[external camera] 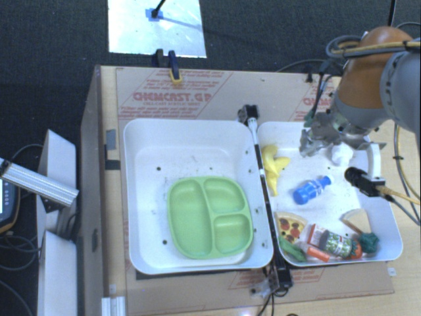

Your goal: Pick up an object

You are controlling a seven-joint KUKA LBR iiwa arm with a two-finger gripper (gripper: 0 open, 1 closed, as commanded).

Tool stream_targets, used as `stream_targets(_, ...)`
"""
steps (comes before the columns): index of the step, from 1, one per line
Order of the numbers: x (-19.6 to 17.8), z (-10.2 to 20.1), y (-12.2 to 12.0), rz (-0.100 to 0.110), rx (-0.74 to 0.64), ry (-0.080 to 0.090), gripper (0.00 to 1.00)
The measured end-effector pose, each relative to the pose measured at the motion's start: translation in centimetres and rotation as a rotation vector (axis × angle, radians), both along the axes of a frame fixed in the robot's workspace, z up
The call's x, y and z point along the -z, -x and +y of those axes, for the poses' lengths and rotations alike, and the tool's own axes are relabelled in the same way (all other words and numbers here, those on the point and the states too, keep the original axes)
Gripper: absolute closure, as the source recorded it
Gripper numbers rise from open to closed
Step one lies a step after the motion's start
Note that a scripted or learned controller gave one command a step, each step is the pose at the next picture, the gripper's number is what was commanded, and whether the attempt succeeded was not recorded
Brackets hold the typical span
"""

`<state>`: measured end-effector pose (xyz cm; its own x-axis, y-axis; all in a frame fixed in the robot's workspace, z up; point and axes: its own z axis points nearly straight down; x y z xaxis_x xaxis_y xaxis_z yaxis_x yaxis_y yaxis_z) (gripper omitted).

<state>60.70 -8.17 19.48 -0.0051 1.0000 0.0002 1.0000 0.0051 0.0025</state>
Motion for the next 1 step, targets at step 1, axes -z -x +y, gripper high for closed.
stream_targets(1, -1.08, 0.0, -0.08, -0.002, -0.003, 0.0, 1.0)
